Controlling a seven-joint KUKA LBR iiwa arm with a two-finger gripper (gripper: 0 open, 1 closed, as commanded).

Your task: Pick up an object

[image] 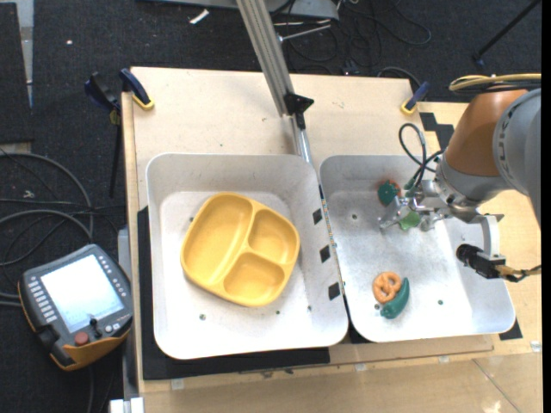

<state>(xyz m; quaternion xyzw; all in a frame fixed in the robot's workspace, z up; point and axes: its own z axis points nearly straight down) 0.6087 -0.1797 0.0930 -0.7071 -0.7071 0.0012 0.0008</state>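
At the near left, off the bench, a pendant with a pale screen lies on the dark floor. On the bench, the left bin holds a yellow divided plate, lying flat near its middle. In the right bin, nearest the front, an orange pretzel-shaped toy rests on a teal piece; the two touch. Nothing lies between them and the gripper farther back. A black fitting on a cable hangs over the bin's right side.

Toward the back of the right bin, the gripper is low over the floor, with a small green object right at its tip and a teal and orange object just beyond it to the left. Whether the fingers are spread or closed, or hold the green object, cannot be told. The arm reaches in from the right, wrist bent down and leftward. Behind the bins a metal pole slants away.
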